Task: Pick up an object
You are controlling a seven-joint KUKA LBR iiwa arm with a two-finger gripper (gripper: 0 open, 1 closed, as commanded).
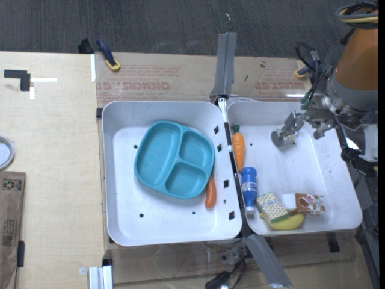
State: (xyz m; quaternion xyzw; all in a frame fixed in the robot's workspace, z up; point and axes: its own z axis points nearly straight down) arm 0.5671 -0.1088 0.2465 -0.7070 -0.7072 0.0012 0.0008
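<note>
Yellow banana [287, 221] is lying at the near edge of the right bin [337, 221], touching a patterned packet [271, 206] and sitting just beside a red-brown carton [310, 203]; print on both is too small to read. Blue bottle [248, 186] with white cap is lying along the divider, with an orange carrot [239, 150] beyond it. Left bin [114, 179] is carrying a teal three-compartment plate [174, 159], a small orange sausage-shaped item [210, 194] touching its near right rim. Gripper [284, 135] is hanging over the far bare part of the right bin, nothing between its fingers; open or closed cannot be told. Cardboard [156, 77] on the counter [48, 131] behind is showing red lettering, mirrored, not legible.
</note>
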